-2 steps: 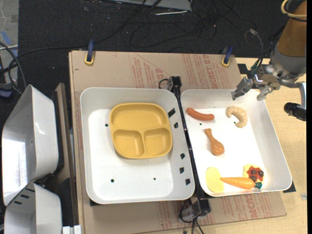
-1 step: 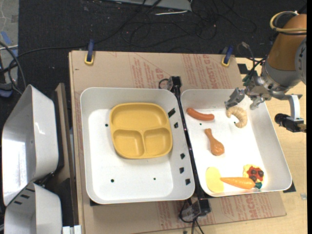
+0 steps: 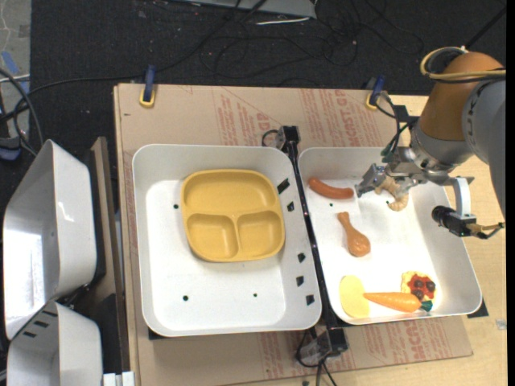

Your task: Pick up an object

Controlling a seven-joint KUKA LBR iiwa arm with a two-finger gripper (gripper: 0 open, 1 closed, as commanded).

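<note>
Camera view: small tan piece (image 3: 397, 203) in the far part of the right bin (image 3: 451, 256), on the white floor, just below and touching or nearly touching the gripper (image 3: 385, 183). Cannot tell whether held. Gripper low over the bin's far edge, pointing left, at the end of the grey arm (image 3: 483, 123) with its orange band, reaching in from the right. Spread or pressed together: cannot tell, too small and cluttered.

Just left of the gripper, a reddish sausage (image 3: 330, 188) lying crosswise. Nearer, mid-bin, a tan drumstick (image 3: 354, 236). Along the near edge, a pale yellow disc (image 3: 352, 296), an orange carrot (image 3: 393, 301) touching it, and a red-and-yellow piece (image 3: 419, 285) just beyond the carrot's right end.

Left bin (image 3: 161, 288) alongside, bearing a yellow divided plate (image 3: 233, 214).
</note>
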